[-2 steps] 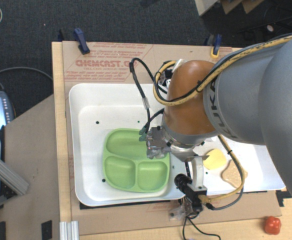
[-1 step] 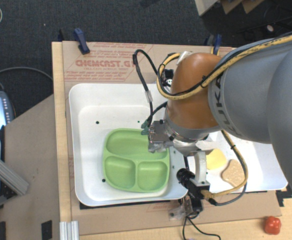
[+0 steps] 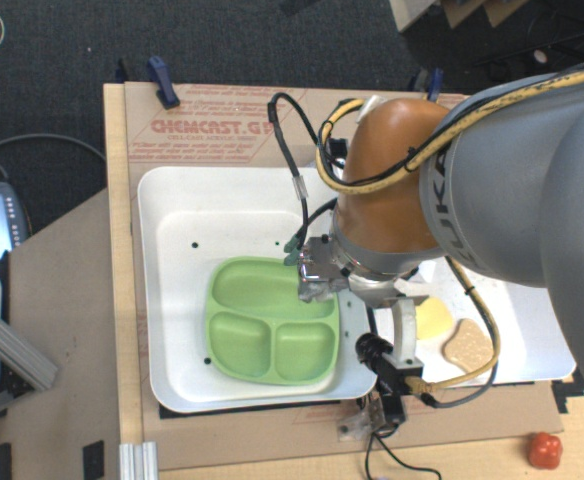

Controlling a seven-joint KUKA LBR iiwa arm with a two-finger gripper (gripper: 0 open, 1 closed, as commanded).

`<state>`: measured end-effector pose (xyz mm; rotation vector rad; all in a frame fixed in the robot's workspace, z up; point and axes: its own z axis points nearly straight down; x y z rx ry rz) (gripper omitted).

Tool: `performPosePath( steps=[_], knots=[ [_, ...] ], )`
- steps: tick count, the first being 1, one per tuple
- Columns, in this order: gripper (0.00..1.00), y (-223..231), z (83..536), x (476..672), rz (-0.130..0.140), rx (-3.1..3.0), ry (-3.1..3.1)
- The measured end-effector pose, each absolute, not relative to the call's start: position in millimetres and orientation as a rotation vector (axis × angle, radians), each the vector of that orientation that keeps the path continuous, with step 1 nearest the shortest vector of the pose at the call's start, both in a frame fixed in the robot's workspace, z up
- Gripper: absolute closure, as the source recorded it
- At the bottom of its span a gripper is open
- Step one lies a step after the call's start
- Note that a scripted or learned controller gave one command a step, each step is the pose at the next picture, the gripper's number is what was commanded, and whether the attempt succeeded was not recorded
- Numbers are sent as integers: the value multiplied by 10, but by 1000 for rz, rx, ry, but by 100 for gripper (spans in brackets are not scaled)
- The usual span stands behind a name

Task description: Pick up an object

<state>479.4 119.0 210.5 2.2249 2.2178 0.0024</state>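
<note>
The gripper [image 3: 310,273] hangs low over the left bin [image 3: 172,268], its metal end right at the upper right rim of a green divided plate [image 3: 270,320]. Whether it is spread or closed cannot be told — the wrist's bulk hides the tips. The plate lies just below and to the left of it, flat on the bin floor, three compartments facing up. Above the gripper rises the orange band [image 3: 397,173] and the grey arm [image 3: 532,178], with black and yellow cables looping round. To the gripper's right, in the other bin, lie a yellow piece [image 3: 434,318] and a tan toast-like piece [image 3: 469,346] — near each other.
</note>
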Motion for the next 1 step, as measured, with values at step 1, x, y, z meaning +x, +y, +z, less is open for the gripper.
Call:
performPosePath(
  steps=[1],
  knots=[
    [100, 1771, 3254, 5215, 24, 2209, 2225]
  ],
)
